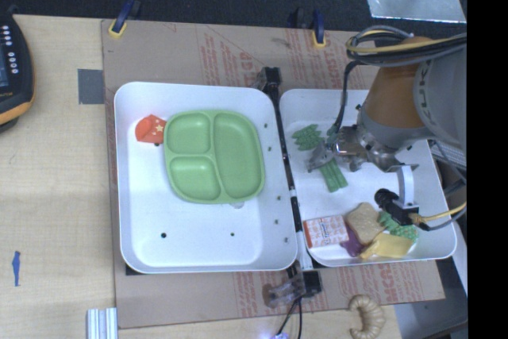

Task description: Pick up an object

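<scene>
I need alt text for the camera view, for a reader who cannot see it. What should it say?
The grey robot arm's end effector is low in the right white bin, at a green ridged plastic piece; a small carton and toy food lie near that bin's front edge. The left white bin holds a green three-compartment plate beside a small red-orange toy.

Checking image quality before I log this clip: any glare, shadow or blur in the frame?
Camera view: even lighting, the left bin bright white but not blown out; a soft shadow falls under the green plate; the gripper and the heaped items at the right bin's near corner look slightly soft.
</scene>
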Controlling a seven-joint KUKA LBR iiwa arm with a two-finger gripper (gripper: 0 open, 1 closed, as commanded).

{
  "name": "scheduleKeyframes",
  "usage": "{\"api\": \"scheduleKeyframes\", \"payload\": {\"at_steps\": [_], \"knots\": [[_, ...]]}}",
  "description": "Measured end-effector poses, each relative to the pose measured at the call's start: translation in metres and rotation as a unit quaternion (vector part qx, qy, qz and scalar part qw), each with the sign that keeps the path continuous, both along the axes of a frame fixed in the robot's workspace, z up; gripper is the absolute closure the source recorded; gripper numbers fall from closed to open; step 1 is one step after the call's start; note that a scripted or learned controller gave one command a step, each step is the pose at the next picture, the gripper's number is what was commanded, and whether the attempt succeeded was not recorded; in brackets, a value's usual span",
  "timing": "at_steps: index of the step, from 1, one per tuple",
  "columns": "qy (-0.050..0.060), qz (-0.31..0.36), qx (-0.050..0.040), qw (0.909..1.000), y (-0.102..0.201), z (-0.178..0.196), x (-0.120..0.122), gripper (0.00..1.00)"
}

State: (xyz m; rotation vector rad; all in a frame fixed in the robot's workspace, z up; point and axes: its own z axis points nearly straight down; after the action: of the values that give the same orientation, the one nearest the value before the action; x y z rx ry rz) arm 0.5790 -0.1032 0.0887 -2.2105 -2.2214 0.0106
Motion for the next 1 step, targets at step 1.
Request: {"api": "scheduleKeyframes", "payload": {"at_steps": [1], "knots": [[-0.003, 0.000, -0.0013, 1.0000, -0.0022, 0.0141, 0.0021, 1.00]]}}
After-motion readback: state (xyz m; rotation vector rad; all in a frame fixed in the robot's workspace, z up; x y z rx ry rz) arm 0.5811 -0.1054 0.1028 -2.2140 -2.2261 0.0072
